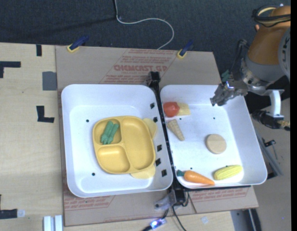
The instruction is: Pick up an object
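The pincer [219, 99] hangs over the right bin's [249, 129] far edge, its opening untellable; best descend squarely onto the biscuit [216, 143].

Light wood surface [23, 143] with black tape marks [42, 114] on the left; a cardboard sheet [138, 64] lies mid-frame, two white bins [76, 100] side by side on top.

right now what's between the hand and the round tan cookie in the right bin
Nothing. In the camera view, the stretch from the hand down to the round tan cookie is bare white floor of the right bin.
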Motion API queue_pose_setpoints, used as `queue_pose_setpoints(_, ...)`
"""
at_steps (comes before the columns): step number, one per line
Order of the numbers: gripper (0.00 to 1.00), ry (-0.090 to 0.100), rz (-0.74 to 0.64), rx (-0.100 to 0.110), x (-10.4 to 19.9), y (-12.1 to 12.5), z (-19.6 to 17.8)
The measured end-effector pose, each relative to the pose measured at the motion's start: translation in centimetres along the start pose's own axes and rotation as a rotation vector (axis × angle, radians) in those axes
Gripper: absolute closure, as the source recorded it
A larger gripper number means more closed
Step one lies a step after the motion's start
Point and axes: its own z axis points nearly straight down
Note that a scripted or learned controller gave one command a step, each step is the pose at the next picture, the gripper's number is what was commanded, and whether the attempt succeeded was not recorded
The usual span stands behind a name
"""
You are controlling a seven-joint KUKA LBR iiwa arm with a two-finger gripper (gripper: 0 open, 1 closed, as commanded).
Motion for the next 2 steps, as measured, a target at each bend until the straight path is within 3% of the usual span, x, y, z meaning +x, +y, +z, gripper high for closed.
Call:
queue_pose_setpoints(1,1.0,0.001,0.001,0.006,0.1,0.0,0.2)
queue_pose_setpoints(2,1.0,0.001,0.001,0.009,3.1,-3.9,1.1)
